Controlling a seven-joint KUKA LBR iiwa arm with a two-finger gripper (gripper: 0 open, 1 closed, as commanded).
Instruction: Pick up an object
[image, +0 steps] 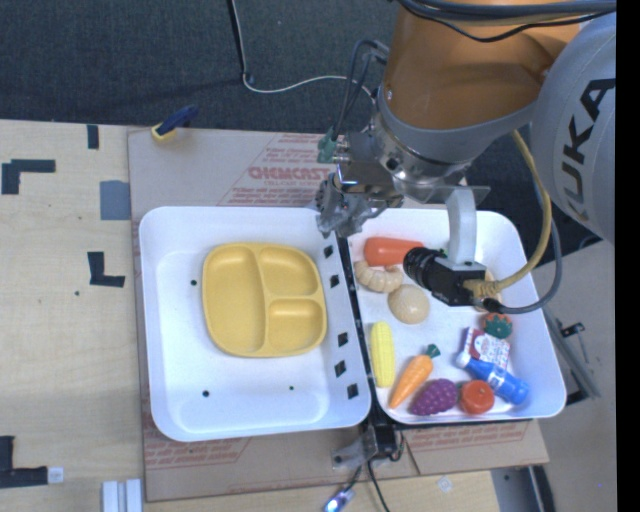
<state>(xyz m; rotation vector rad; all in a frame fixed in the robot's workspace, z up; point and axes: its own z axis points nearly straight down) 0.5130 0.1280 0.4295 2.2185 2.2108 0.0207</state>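
Reaching in from upper right, big grey KUKA arm (520, 70) w/ orange band hangs low over the right white plastic bin (535, 290), wrist at the bins' shared back edge. Two-finger gripper (340, 205) sits by the divider; can't tell its opening or contact. Toy food lies nearby: orange sausage (390, 249), beige egg (408, 305), yellow corn cob (382, 352), orange carrot (412, 376).

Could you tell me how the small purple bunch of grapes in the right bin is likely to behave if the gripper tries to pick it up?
The purple grape bunch looks like a moulded plastic toy, so probably stiff and light. Its bumpy, rounded surface may slip between flat fingers. It lies wedged between the orange carrot and the red tomato, so a push would likely nudge both.
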